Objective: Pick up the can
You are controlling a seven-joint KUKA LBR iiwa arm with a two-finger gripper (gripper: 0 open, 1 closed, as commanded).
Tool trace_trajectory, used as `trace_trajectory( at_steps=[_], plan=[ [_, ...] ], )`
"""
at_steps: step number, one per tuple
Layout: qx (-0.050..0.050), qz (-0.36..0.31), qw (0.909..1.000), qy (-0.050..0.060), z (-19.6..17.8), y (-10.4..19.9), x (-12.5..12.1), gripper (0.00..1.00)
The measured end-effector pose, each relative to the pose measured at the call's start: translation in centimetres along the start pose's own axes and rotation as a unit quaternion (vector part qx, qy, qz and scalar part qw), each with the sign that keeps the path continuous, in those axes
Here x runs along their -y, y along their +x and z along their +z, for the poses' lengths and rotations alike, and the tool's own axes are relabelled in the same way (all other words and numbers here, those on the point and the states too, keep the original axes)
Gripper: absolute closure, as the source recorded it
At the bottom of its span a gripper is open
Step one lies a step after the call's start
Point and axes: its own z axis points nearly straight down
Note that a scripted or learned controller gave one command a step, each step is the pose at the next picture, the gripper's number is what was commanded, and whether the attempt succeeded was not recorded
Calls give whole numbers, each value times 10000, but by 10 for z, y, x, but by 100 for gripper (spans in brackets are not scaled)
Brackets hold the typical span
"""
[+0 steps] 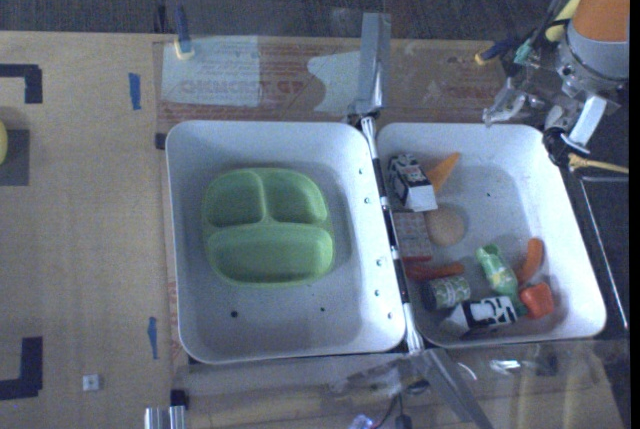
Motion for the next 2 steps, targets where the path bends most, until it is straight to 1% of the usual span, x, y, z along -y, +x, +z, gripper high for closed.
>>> trace_trajectory(
  at_steps=[1, 2],
  plan=[
    [2, -90, 10000, 30, 112, -11, -2, 0],
    [8, -114, 9999, 8, 100, -9, -3, 100]
  ],
)
